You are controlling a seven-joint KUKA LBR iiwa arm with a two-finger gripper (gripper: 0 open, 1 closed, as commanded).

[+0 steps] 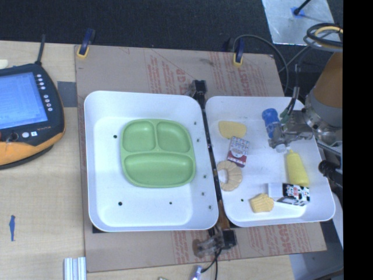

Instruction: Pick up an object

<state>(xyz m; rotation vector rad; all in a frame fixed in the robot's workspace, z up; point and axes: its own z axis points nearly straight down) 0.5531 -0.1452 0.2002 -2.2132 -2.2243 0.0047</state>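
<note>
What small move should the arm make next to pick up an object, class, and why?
Probably lower the tool a little toward the blue object in the right bin: it sits right beside that object, nearer than the yellow piece.

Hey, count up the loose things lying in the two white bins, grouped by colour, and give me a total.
Green: 1, the divided plate in the left bin.
Yellow or tan: 4, the pale piece, the round piece, the small piece and the long piece.
Blue: 1, the cylinder.
Red and white: 1, the packet.
Black and white: 1, the box.
Total: 8.
</note>
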